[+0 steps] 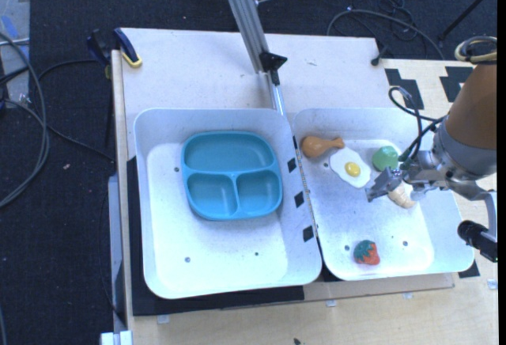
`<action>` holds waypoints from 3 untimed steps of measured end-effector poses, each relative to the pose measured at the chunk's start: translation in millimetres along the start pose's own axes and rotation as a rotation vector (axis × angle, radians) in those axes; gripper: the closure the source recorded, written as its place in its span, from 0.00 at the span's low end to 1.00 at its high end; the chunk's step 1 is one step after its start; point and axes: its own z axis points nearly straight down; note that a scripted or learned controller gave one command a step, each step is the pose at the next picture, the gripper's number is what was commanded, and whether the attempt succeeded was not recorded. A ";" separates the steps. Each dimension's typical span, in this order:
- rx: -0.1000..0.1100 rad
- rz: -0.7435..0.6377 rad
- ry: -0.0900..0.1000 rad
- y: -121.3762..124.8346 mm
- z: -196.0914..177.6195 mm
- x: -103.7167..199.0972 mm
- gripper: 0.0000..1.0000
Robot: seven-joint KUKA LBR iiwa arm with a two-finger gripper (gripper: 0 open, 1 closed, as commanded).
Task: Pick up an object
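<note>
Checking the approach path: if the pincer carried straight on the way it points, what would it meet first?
Probably the flat white fried-egg toy with a yellow yolk, which lies just beyond the pincer tips in the right white bin. Height above it is unclear.

The arm [474,126] is cut off at the right edge, and its hand [385,183] partly hides a pale object [402,196].

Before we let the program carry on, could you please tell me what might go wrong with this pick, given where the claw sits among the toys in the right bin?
1. The claw hangs amid a tight cluster: the fried egg, green ball and a pale piece beneath it. It may nudge one instead of gripping.
2. The egg lies flat, so a grasp would likely slip.
3. The cluster sits near the right bin back wall, so a pushed ball could roll away.
</note>
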 end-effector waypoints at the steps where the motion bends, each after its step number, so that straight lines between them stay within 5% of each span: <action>1: 0.004 0.002 0.001 -5.2 44.3 2.3 0.00; 3: -0.003 0.002 -0.001 -11.4 132.1 9.9 0.00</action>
